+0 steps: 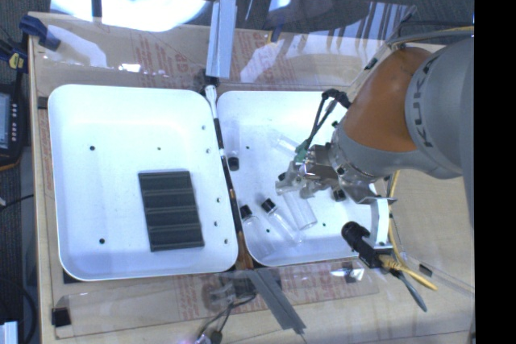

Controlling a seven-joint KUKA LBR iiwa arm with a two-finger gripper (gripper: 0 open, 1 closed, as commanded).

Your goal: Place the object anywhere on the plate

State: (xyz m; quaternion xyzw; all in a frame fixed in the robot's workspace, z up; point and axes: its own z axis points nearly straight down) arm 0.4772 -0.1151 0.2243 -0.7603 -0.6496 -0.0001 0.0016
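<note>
The camera view shows the grey arm's two-finger metal hand low over the middle of the right shallow white bin, with whether it is clenched or released impossible to tell. Just beside it, toward that bin's front edge, lies a clear, glassy object, hard to make out. The dark ribbed rectangular plate lies in the left shallow white bin, near its front edge.
</note>
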